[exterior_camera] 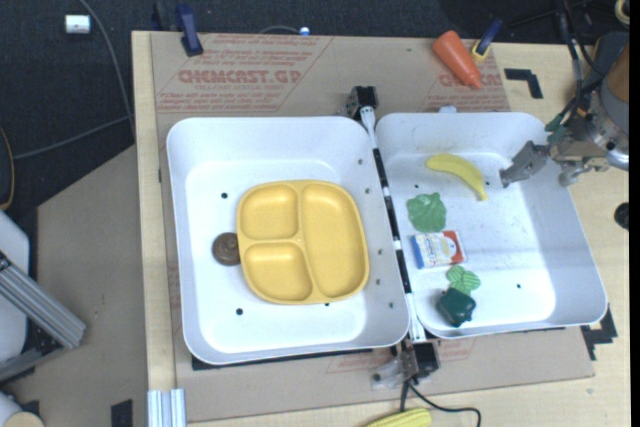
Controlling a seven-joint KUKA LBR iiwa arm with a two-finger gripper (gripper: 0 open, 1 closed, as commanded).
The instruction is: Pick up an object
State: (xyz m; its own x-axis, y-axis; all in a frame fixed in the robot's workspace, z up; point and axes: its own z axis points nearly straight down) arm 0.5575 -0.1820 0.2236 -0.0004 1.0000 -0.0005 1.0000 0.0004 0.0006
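My gripper (547,167) hovers over the right bin's (560,255) far right side, open, with nothing between its fingers. A yellow banana (457,172) lies just to its left, apart from the left fingertip (518,165). Nearer the front of that bin lie a light green leafy piece (427,211), a small white packet with red and blue print (438,248), a small light green piece (462,277) and a dark green block (456,307).
The left bin (200,195) holds a yellow divided plate (300,241) with a brown round thing (227,248) at its left edge. An orange carrot-like toy (458,60) lies on the bench behind the right bin. A blue clamp (187,28) sits at the bench's far left corner.
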